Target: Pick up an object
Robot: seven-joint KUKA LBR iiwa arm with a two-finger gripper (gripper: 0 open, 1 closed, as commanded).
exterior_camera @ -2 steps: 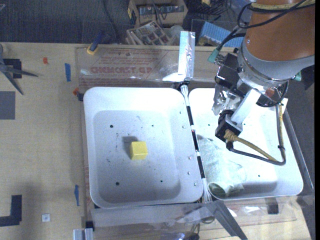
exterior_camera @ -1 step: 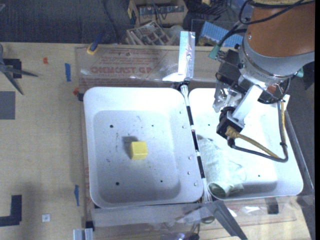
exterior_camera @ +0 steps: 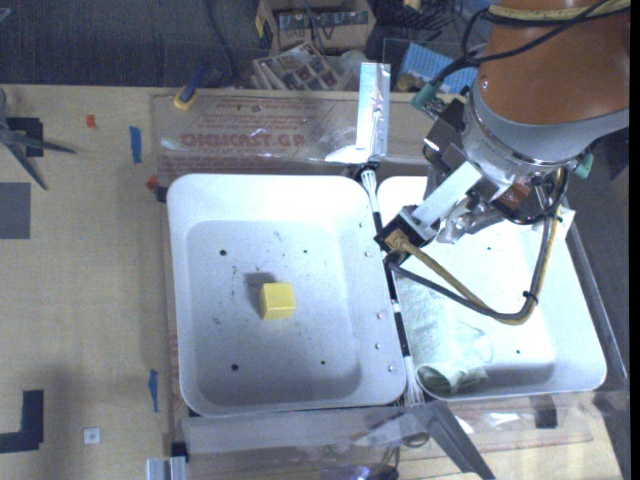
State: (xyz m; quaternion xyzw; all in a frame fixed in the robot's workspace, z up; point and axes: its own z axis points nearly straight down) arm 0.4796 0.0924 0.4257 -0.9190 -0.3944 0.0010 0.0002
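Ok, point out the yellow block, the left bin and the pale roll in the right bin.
yellow block (exterior_camera: 278, 300), camera view, its top face.
left bin (exterior_camera: 300, 368), camera view, bare floor near the front.
pale roll (exterior_camera: 450, 376), camera view, middle of its side.

two white bins stand on the worktop (exterior_camera: 80, 298): a left bin (exterior_camera: 190, 208) and a right bin (exterior_camera: 580, 358). one yellow block (exterior_camera: 278, 300) lies in the left bin and one pale roll (exterior_camera: 452, 375) in the right bin. one robot arm (exterior_camera: 545, 68) reaches over them.
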